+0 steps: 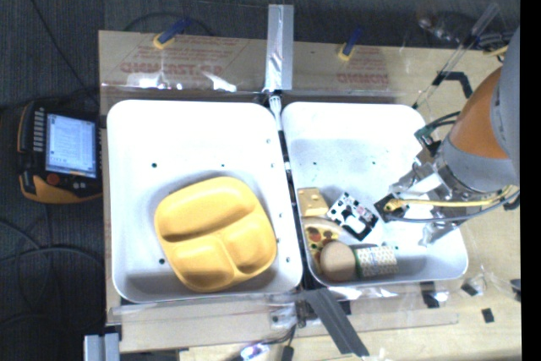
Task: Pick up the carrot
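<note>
The objects lie in a huddle in the right bin's [372,131] front left corner. Among them a small orange piece [315,231], which looks like the carrot, is wedged between a tan block [308,203] and a brown egg-shaped thing [336,259], and is partly covered by them. My gripper [420,211] hangs over the bin's right side, about a hand's width to the right of the huddle and apart from it. Nothing shows in its grasp.
A black-and-white patterned piece [352,214] and a green and silver cylinder [376,260] lie beside the carrot. The left bin [135,139] holds a yellow divided plate [215,231]. A handheld screen unit [61,150] sits off the bench at the left.
</note>
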